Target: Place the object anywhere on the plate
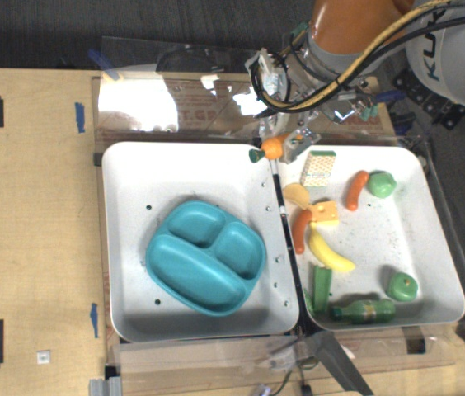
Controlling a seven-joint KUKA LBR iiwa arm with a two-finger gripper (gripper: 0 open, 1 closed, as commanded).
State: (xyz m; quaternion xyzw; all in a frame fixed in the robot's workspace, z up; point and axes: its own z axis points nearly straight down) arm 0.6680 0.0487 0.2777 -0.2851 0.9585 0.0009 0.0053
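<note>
A teal plate (208, 254) with three compartments lies in the left white bin (129, 221), tilted toward its front. My gripper (284, 144) hangs over the far end of the divider between the two bins. A small orange toy with a green end (271, 148) sits between its fingers, lifted above the bin rim. The toy is beyond the plate's far right corner and well apart from it. The grey arm with its orange band comes down from the top right.
The right bin (434, 221) holds several toy foods: a banana (330, 252), a carrot (300, 229), a cheese wedge (325, 211), a cracker box (318, 169), two green apples (381, 185), and a green bottle (363, 309) at the front.
</note>
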